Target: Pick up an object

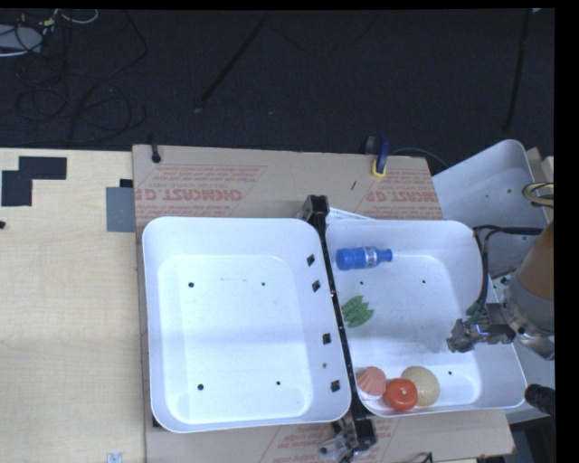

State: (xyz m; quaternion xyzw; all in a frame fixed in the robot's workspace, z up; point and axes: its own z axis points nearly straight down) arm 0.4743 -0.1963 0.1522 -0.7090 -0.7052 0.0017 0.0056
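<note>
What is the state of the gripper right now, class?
Gripper: low over the right white bin; open or shut cannot be told.

I work in a robotics lab: my worktop (pixel 63 298) carries two white bins (pixel 235 240) on printed cardboard (pixel 271 185), with loose cables (pixel 54 23) on dark carpet (pixel 298 72).

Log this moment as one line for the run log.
gripper: right bin, right side, nothing visibly held | blue bottle: far end | green item: left-centre | red ball: near edge

Glossy white plastic bins (pixel 172 244) sit on matt brown cardboard (pixel 271 181).
</note>
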